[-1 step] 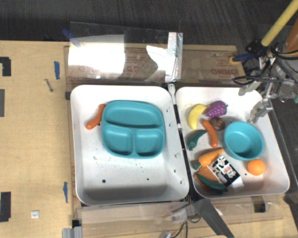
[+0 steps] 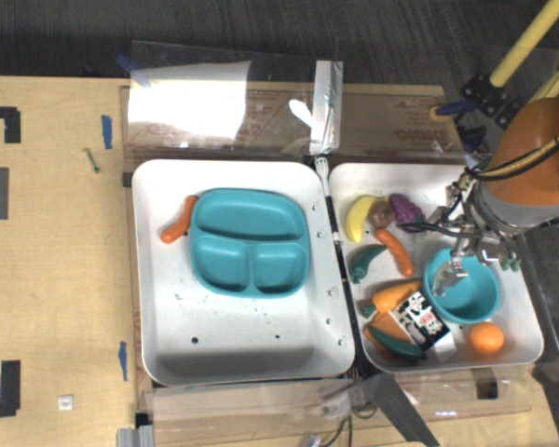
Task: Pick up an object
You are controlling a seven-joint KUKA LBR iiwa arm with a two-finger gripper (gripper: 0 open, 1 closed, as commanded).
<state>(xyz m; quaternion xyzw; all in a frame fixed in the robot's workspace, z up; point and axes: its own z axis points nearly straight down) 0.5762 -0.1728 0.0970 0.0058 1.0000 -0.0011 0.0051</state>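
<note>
The tool (image 2: 458,270) hangs over the teal bowl (image 2: 466,291) in the right bin (image 2: 531,329); whether it is released or clenched I cannot tell. Just beside the bowl lie an orange ball (image 2: 486,339) and a black-and-white box (image 2: 421,321).

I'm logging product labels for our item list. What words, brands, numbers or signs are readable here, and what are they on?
No text can be read.
The small black-and-white printed box in the right white bin carries markings, too blurred to make out.
The brown cardboard strip behind the bins has faint print, too small to read.
The teal divided plate and teal bowl show no markings.
</note>
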